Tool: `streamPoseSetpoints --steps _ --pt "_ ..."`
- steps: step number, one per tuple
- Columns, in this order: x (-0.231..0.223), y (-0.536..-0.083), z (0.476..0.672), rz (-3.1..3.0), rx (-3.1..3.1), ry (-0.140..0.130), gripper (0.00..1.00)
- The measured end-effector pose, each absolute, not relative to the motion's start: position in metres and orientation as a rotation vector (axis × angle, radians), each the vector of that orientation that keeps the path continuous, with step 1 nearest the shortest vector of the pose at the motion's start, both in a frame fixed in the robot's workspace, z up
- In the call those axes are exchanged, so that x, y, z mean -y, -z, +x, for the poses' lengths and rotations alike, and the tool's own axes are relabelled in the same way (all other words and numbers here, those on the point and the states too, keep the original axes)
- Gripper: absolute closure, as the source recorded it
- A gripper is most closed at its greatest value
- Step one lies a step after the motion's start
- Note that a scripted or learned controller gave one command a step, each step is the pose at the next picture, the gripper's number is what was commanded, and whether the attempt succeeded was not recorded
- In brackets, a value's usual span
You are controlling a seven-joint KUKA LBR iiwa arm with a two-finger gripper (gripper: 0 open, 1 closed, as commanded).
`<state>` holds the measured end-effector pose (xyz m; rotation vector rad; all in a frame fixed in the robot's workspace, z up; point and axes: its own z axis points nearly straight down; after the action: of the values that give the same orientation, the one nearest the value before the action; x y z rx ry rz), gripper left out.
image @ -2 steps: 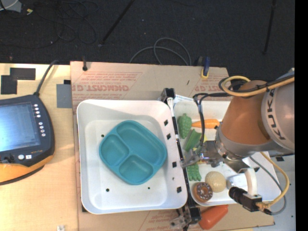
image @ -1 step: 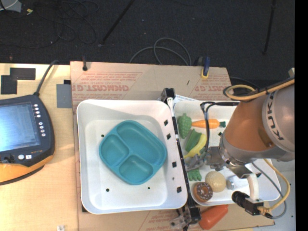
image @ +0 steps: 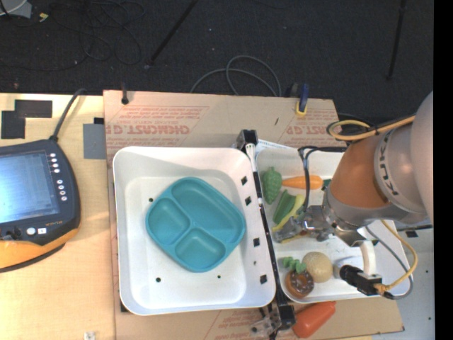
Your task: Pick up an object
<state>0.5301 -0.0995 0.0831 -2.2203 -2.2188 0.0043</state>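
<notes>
At the far left of the worktop [image: 42, 275] lies a control pendant [image: 32, 197], screen lit, parked well apart from the bins, likely so it stays out of the arm's sweep; its screen text is too small to read. Under both bins lies a cardboard sheet [image: 184, 119] printed in red, upside down from this side; the lettering looks like "OHCMOZT G.P", though I can't be sure. The left bin [image: 134, 183] holds a teal divided plate [image: 195, 222] lying flat near its middle, probably the drop-off spot. The right bin [image: 322, 296] gathers the candidates for picking: a broccoli piece [image: 272, 183], a carrot [image: 306, 183], a green pod [image: 284, 206], a beige ball [image: 318, 265] and a chocolate doughnut [image: 301, 282], clustered within the arm's reach. The gripper [image: 306, 227] hangs low over this bin, just beside the green pod; whether its jaws are spread or closed, or have anything, I cannot tell. A red pepper [image: 313, 319] lies outside, below the bin.
</notes>
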Motion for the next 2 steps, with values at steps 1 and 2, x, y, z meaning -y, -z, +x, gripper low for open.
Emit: streamPoseSetpoints --steps 1,2 --pt "0.1012 -0.0851 0.5854 -2.217 2.223 -0.003 0.0" --pt "0.1016 -0.0916 0.5825 -2.21 2.221 -0.013 1.0"
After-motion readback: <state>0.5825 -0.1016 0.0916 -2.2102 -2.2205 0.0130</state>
